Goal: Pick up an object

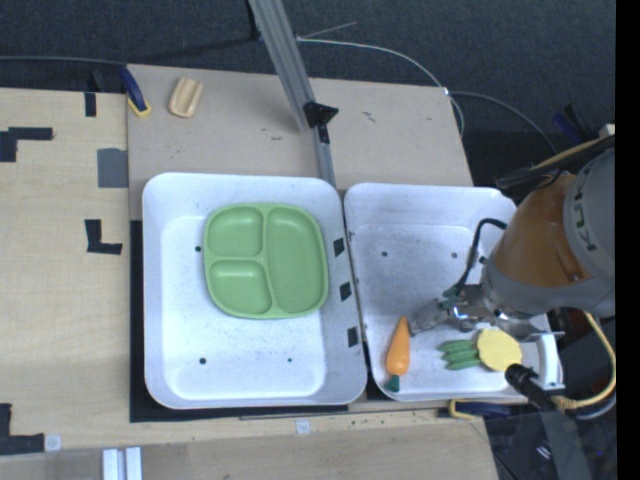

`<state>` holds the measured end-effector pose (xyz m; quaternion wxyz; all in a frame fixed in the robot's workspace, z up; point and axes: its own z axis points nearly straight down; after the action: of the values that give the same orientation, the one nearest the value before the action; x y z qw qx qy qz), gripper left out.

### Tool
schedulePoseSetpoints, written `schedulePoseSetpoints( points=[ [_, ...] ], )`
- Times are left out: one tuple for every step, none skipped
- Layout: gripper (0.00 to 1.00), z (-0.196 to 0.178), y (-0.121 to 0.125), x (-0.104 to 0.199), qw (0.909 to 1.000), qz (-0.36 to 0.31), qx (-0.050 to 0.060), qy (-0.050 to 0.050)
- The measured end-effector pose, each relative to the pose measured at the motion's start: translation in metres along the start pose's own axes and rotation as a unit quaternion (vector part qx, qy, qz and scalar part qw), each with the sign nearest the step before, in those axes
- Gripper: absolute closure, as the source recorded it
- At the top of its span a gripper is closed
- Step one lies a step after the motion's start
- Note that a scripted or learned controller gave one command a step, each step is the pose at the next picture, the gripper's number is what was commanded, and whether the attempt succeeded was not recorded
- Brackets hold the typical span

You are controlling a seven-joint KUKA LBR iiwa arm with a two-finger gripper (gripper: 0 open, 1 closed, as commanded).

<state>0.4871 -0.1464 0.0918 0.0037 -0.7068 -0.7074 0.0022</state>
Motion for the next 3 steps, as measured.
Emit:
schedulePoseSetpoints(
  points=[
    [1.00, -0.013, 0.001, 0.000, 1.0000, -0.001, -0.002, 0.000],
    [1.00, -0.063, 0.011, 0.001, 1.0000, -0.001, -0.005, -0.001],
    [1.00, -0.119, 0.022, 0.001, 1.0000, -0.001, -0.006, -0.002]
  ],
)
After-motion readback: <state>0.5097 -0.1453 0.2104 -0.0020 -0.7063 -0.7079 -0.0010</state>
